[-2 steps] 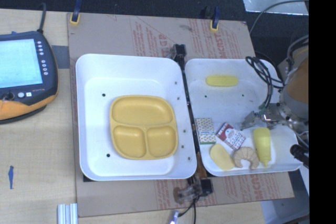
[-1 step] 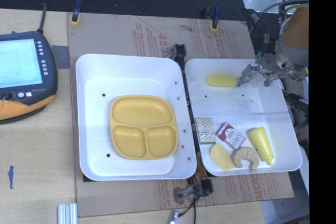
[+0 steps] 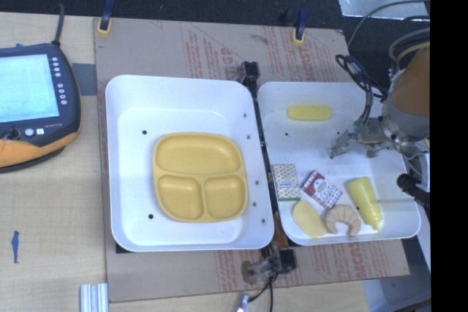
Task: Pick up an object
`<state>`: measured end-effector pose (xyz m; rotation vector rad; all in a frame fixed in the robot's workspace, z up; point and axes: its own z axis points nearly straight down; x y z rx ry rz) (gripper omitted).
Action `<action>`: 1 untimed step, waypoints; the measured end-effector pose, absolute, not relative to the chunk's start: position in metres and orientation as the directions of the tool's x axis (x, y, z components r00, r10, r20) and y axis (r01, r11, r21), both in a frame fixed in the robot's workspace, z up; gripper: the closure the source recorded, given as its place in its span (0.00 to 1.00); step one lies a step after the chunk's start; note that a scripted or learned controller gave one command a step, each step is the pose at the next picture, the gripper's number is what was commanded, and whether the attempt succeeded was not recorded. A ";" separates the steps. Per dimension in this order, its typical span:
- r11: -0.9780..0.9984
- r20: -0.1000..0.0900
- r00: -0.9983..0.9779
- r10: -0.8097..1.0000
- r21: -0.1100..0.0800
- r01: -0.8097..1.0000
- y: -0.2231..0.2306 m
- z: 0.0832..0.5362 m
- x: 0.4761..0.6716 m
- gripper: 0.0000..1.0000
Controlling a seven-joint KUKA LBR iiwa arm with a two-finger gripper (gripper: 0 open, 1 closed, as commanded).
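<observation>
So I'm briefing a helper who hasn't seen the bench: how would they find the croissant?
Go to the right bin, near edge. The croissant lies between a pale yellow oval and a yellow bottle, the only curved, ridged, tan piece.

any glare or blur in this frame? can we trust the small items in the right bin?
Camera view: soft overall, the left bin nearly blown out white, the handheld screen washed out. In the right bin, the croissant and printed packets are too blurred for detail. The pincer is small and smeared; its state is unreadable.
</observation>
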<state>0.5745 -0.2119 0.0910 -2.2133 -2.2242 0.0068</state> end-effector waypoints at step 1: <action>0.004 -0.001 -0.004 1.000 -0.003 1.000 -0.212 0.129 0.504 0.00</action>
